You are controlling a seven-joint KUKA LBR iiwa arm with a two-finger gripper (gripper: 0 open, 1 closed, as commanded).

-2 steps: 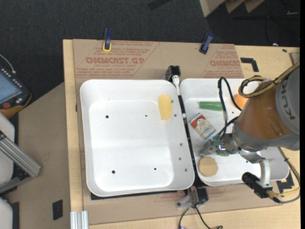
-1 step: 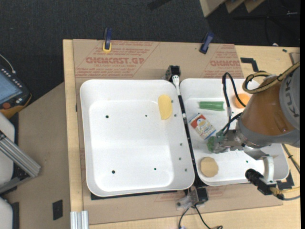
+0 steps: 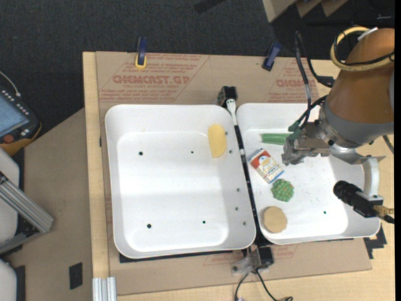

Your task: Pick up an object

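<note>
Currently the arm enters from the right and the gripper [image 3: 294, 152] hangs over the right bin [image 3: 326, 221], near the middle of that bin's far half. Whether it is spread or pressed together I cannot tell; the wrist body hides that detail. Nothing is visibly held.

Objects in the right bin:
- small printed card packet [image 3: 265, 166], just beside the gripper on its left and slightly toward the near edge, close to the divider between the bins. Long axis runs on a diagonal, far-left to near-right.
- green stick-like item [image 3: 274, 138], at the gripper's far-left side, long axis roughly along the bin's far edge; its right end passes under the gripper.
- green knobbly ball [image 3: 282, 190], nearer the near edge than the packet.
- tan round disc [image 3: 274, 219], at the near-left corner.

Left bin [image 3: 125, 168]: one yellow oblong piece [image 3: 217, 141] near its far-right corner, well apart from the gripper.

Judgement: the packet and the green stick are the closest candidates. A move to the packet needs a short shift left and toward the near edge, with the closing direction set across its diagonal.
</note>
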